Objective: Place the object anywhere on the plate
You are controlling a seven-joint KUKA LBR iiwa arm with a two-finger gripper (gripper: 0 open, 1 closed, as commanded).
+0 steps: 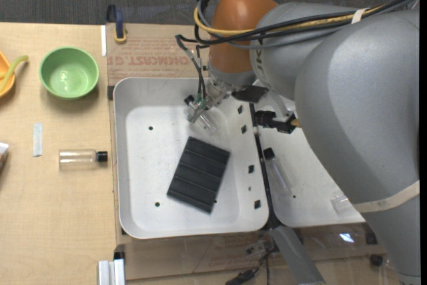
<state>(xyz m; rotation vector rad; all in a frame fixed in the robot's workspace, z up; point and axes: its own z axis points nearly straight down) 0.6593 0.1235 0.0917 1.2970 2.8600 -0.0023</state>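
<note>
At the bottom edge a metal bracket pokes up from the bench. Just beyond it begins the left bin, shallow and white, with a few small dark holes in its floor. The dark ribbed plate lies flat in this bin, tilted off square, near the middle and a little toward the near rim. Nothing rests on the plate.

The right bin sits beside the left one; the grey arm covers much of it, and a few small clear or pale bits lie on the bare part of its floor.

Left of the bins, on the bench, a clear bottle with a black cap lies on its side, and a small pale strip lies beyond it.

Farther in, the gripper hangs over the far part of the left bin, just past the plate's far corner. Its fingers point down toward the bin floor; I cannot tell whether they are apart or closed, nor whether anything sits between them. The task's object cannot be made out.

Beyond that, a green bowl stands on the bench, with an orange thing at the left edge. The arm's orange band rises over a cardboard sheet behind the bins.
</note>
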